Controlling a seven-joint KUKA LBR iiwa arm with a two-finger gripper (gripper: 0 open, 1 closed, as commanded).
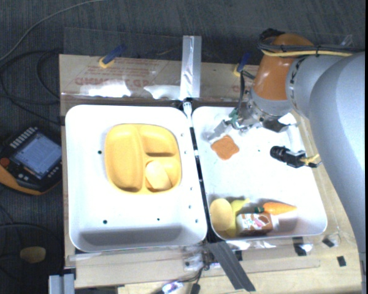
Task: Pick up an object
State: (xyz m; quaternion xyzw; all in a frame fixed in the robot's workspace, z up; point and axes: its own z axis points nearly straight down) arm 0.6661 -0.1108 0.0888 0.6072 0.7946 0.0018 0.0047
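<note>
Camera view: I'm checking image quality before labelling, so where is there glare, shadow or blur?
Camera view: the white bins look washed out and bright; the clear sheet behind them glares; the arm at right is soft and out of focus; the yellow tray stays sharp, faintly shadowed.

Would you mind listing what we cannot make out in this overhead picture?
- Pincer: too small and blurred in the camera view to tell its opening.
- Bottle: label too small to read.
- Yellow pieces in the right bin: heaped together, shapes unclear.
- Arm: cut off by the right edge.
</note>
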